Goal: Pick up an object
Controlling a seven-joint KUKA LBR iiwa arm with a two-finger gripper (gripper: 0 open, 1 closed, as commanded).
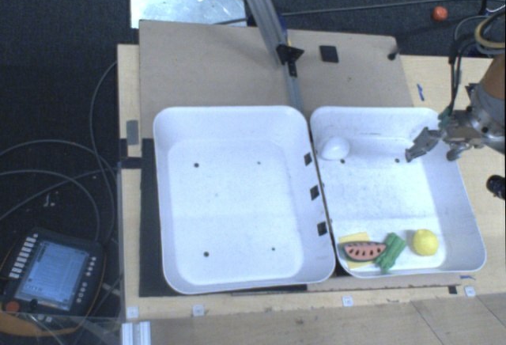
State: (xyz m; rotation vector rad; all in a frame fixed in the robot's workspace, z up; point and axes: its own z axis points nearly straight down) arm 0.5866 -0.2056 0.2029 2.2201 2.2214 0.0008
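Overhead slanted view of the bench with two shallow white bins side by side. The left bin (233,193) occupies the centre of the frame; the right bin (379,185) lies in the centre-right and carries every candidate object. The arm enters from the right edge, and its gripper (423,143) hangs over the upper right part of the right bin, near the far wall. One dark finger points toward the lower left; at this size and angle it cannot be told whether the gripper is wide or narrow, and nothing is visible in it.

Four objects lie in the right bin. A white rounded object (335,148) rests in the upper left corner, level with the gripper and to its left, well apart from it. Along the bottom wall sit a watermelon slice (362,250), a green toy (390,251) touching its right side, and a yellow lemon (425,242) just beside the green toy.

The lemon lies almost directly below the gripper in the frame, so the shortest approach is probably a straight travel toward the lower edge followed by a descent. Being round, it has no long axis to align with. The green toy's long axis runs diagonally, upper right to lower left.
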